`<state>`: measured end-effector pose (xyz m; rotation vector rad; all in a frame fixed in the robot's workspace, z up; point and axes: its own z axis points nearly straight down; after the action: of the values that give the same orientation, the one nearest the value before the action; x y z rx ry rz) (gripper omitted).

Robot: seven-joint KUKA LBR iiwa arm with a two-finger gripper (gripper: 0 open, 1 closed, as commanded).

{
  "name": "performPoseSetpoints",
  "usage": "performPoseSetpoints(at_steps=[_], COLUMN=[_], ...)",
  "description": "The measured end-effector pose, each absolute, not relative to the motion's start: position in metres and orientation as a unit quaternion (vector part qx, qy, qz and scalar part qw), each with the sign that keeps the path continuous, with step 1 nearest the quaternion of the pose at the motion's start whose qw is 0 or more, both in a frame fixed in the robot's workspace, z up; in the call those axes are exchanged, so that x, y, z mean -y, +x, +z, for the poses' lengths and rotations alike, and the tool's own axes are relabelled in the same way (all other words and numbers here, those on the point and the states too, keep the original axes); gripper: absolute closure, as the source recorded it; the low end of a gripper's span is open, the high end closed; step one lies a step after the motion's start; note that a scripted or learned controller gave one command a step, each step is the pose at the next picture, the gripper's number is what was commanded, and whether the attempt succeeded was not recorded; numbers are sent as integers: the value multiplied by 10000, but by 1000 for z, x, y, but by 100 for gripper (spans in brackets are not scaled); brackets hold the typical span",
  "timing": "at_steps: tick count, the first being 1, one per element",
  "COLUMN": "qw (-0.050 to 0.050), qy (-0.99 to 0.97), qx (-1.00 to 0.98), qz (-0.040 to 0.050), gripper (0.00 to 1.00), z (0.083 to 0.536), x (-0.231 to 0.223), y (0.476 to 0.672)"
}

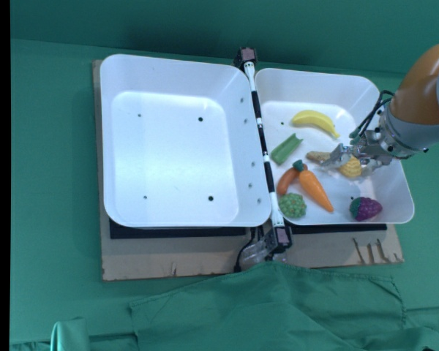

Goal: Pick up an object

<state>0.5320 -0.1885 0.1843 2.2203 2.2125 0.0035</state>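
The right white bin [326, 76] holds several toy foods: a yellow banana [314, 121], a green stick-shaped piece [286, 150], a large orange carrot [315, 187], a smaller orange carrot [285, 180], a green bumpy piece [293, 205] and purple grapes [365, 208]. My gripper [353, 157] hangs low over the bin's right half. It sits right above a small yellow piece [350, 170], and a tan piece [317, 156] lies just to its left. The gripper body hides part of the yellow piece.
The left white bin [108, 130] stands beside the right one, separated by a black-and-white bar [260, 134]. Both rest on a cardboard sheet [168, 262]. A fold of green cloth [278, 306] lies in front of the bins.
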Motion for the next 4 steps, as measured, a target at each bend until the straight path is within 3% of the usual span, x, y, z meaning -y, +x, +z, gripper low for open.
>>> performPoseSetpoints(at_steps=[1, 2, 3, 4], qw=[56, 70, 60, 47], qy=[7084, 7073, 7082, 7055], qx=[-7058, -7069, -7060, -7086], qz=[20, 25, 19, 39], gripper=[0, 0, 0, 0], z=[185, 184, 184, 237], x=[189, 188, 187, 122], y=[535, 600, 611, 645])
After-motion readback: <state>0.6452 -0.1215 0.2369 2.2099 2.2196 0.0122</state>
